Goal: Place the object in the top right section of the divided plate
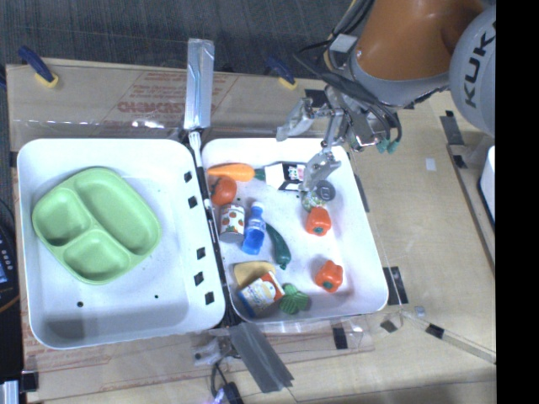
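Above the right bin (370, 251), pincer (317, 194) over an orange pepper (317, 221).

Glossy green plastic on the divided plate (94, 223). Smooth white plastic for both bins (109, 322), faintly shiny. Bare silvery metal on the gripper (317, 194). Shiny orange plastic peppers (317, 220), matt pale wood bench (438, 251).

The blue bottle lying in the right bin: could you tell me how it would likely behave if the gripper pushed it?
The blue bottle looks rounded and lies on its side, so it would probably roll. It seems small and likely light, and, crowded by the can, may nudge it.
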Motion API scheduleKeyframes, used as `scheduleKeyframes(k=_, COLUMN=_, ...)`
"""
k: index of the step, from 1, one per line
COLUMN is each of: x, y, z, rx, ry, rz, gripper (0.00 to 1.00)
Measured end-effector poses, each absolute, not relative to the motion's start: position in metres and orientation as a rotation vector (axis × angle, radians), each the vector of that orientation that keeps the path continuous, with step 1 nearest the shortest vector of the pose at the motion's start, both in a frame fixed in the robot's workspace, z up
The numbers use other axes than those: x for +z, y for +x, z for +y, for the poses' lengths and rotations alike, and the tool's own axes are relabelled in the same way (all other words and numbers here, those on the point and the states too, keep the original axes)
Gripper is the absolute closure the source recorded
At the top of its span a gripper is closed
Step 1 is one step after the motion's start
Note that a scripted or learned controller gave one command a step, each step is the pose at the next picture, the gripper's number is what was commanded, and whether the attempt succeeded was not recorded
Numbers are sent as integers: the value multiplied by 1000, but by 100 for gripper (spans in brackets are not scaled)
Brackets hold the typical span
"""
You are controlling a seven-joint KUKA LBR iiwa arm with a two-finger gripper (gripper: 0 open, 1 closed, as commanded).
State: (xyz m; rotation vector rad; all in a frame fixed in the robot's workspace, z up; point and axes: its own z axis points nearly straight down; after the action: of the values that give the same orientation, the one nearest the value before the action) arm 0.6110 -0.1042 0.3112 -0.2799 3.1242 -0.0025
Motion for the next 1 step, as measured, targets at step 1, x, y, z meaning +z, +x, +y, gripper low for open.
scheduleKeyframes(k=1, x=321, y=606, z=-93, rx=-3, ry=-737, rz=3049, gripper=0)
